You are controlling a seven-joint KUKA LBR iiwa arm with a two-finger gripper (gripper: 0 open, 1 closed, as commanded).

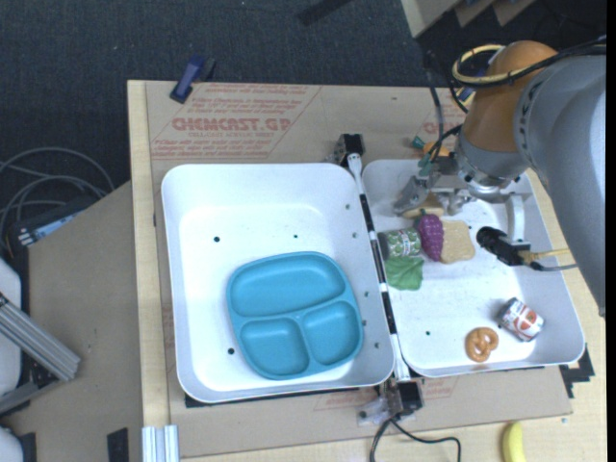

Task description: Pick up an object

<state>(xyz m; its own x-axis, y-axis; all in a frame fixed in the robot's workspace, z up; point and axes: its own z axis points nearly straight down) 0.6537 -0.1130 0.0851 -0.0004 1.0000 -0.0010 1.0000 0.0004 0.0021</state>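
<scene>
The gripper (pixel 438 186) hangs at the right bin's (pixel 553 345) far edge, apparently reaching for the grapes (pixel 431 236). Whether its jaws are spread, I cannot tell.

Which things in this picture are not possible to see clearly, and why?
- End effector, camera view: the grey arm covers it from above, so its grip is unclear.
- Right bin: its back corner is hidden under the arm.
- Yellow object: cut off by the bottom edge.
- Small can: label too small to read.
</scene>
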